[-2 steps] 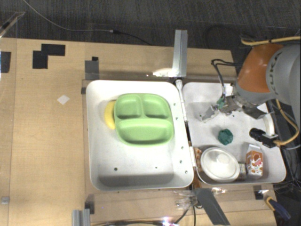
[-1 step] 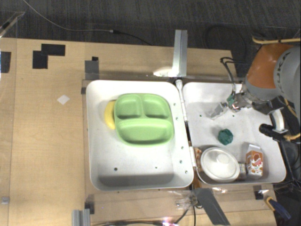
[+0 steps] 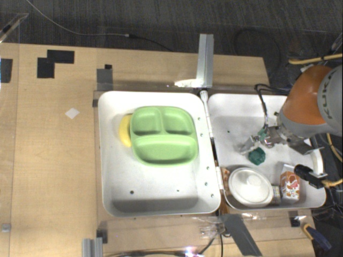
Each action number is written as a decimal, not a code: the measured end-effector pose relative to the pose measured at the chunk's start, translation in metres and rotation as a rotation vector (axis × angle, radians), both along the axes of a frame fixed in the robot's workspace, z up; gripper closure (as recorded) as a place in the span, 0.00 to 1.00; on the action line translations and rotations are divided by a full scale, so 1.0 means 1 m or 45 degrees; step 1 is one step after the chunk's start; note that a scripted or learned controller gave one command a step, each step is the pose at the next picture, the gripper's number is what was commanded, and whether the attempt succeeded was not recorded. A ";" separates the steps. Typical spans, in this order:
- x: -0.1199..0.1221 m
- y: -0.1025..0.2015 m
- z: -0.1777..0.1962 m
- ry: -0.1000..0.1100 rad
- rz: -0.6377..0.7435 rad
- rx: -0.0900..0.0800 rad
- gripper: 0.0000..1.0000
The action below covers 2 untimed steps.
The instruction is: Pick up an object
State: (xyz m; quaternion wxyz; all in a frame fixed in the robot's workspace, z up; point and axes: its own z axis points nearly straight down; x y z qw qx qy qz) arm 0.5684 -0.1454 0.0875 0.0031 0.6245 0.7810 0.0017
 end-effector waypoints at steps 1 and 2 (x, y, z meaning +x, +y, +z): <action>-0.033 0.011 0.001 -0.008 -0.075 -0.002 0.00; -0.031 0.011 0.010 -0.009 -0.074 -0.002 1.00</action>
